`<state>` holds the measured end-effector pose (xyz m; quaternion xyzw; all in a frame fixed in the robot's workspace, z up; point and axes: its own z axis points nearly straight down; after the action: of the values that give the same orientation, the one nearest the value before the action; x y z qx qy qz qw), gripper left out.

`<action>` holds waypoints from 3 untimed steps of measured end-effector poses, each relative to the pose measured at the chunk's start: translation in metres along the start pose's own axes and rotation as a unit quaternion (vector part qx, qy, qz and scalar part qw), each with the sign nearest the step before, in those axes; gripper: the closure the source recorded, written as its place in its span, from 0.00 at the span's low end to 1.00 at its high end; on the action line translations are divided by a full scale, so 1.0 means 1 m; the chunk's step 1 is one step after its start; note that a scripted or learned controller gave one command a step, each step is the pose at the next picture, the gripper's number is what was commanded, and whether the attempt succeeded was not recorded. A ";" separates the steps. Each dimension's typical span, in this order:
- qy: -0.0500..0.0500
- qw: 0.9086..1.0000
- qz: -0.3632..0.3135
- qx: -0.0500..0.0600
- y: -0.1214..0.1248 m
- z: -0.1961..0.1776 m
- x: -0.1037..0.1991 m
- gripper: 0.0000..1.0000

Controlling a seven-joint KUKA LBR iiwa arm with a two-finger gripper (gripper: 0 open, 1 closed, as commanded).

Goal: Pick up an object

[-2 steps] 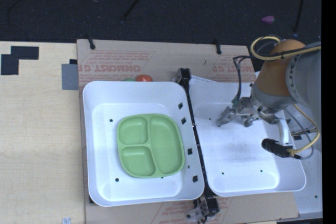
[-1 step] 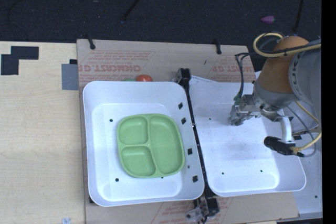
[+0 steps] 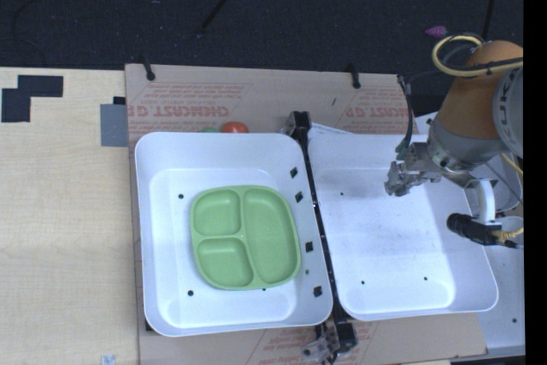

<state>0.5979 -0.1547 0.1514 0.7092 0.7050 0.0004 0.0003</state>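
Camera view, looking down at a slant, gives you two white bins side by side; the left bin (image 3: 162,175) holds a green divided plate (image 3: 245,237) with three compartments, lying flat near the middle of its floor, and that plate is the object you have to pick up. The right bin (image 3: 402,269) has the gripper (image 3: 399,182) above its far-right part, well apart from the plate, with the black divider (image 3: 312,209) between the two bins lying across the path; nothing shows between the tool's tips, so it carries nothing, but from this angle you cannot tell whether it is spread or clenched. A small red-orange thing (image 3: 233,128) peeks out just beyond the far rim of the left bin; too little of it shows to name it.

My judgement on doing this step well: carry the wrist left with enough height to clear the divider and its clips; do not aim for the plate's centre, since a flat, wide plate offers two fingers nothing to close on there; come down instead over an outer rim or one of the raised ridges between compartments, one finger to each side; descend slowly, because smooth plastic on a smooth bin floor is likely to skate away.
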 end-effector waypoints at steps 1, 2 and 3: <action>-0.001 1.000 0.001 -0.001 0.000 -0.062 -0.008 1.00; -0.001 1.000 -0.003 -0.001 0.001 -0.111 -0.009 1.00; 0.001 1.000 -0.004 0.003 -0.010 -0.096 0.047 1.00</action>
<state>0.5885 -0.1081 0.2474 0.7060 0.7082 -0.0008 -0.0024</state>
